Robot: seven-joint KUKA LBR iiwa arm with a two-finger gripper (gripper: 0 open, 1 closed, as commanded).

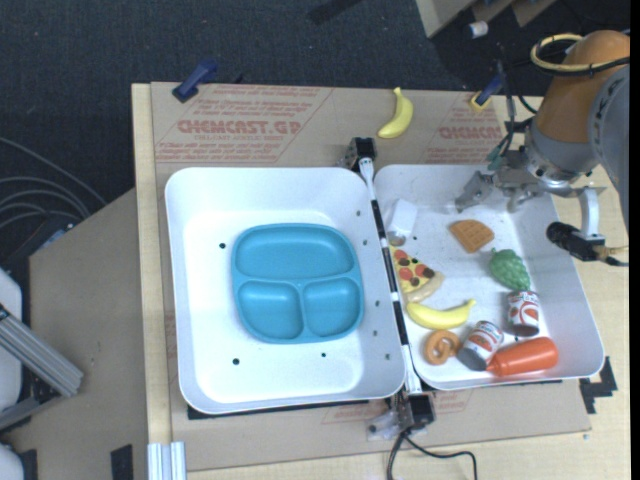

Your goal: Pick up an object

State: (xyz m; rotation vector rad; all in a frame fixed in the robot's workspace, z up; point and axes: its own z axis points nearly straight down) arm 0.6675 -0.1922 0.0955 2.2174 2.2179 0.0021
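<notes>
The toast slice (471, 234) is the object I judge nearest the gripper (494, 190), lying in the right bin (570, 298) just near of it, with the green vegetable (509, 267) close beside. I see the fingers spread open, holding nothing, hovering over the bin's far end. My worry: the toast is flat, so the fingers could skate over it or close on air. The soda can (523, 311), carrot (522, 357) and banana (440, 314) crowd the near end.

Right white bin (575, 298) contents: tan cookie (471, 234), green leafy piece (509, 268), pizza slice (414, 274), yellow banana (439, 314), pretzel (439, 347), two small cans (524, 310) (481, 342), orange carrot (522, 357), white block (401, 215).
</notes>
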